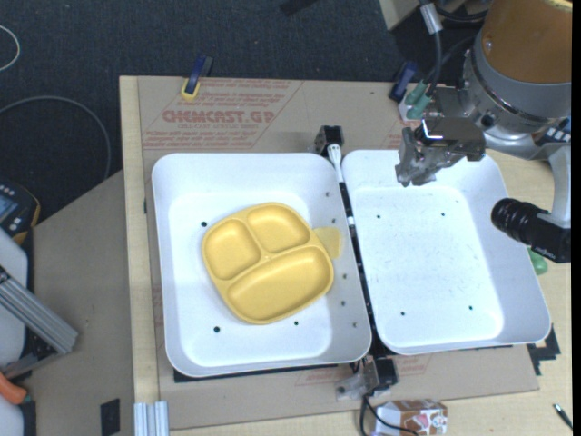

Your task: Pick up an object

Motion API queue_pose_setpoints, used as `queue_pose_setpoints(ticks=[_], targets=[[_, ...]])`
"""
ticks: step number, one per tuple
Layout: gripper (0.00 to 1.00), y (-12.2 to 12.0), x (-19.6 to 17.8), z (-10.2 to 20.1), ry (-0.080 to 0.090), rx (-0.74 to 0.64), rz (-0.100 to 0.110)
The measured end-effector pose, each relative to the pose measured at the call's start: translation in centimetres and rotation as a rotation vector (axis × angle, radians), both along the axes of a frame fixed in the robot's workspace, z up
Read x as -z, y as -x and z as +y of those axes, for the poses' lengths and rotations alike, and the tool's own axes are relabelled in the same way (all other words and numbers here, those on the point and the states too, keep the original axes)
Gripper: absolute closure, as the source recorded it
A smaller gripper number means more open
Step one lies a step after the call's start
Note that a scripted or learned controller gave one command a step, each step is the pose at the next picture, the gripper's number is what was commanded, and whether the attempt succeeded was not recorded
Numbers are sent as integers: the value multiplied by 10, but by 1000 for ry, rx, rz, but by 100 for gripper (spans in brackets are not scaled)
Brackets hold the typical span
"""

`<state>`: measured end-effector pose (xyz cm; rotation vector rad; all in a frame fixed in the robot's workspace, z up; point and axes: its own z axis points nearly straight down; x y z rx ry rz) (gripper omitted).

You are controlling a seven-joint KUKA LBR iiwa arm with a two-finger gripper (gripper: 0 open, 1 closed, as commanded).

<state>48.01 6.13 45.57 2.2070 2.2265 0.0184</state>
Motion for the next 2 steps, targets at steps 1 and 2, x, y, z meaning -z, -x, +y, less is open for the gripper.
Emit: queue_pose_setpoints(ticks=[1,2], targets=[[100,-10,131,-28,6,13,27],[100,0,67,10,1,4,6]])
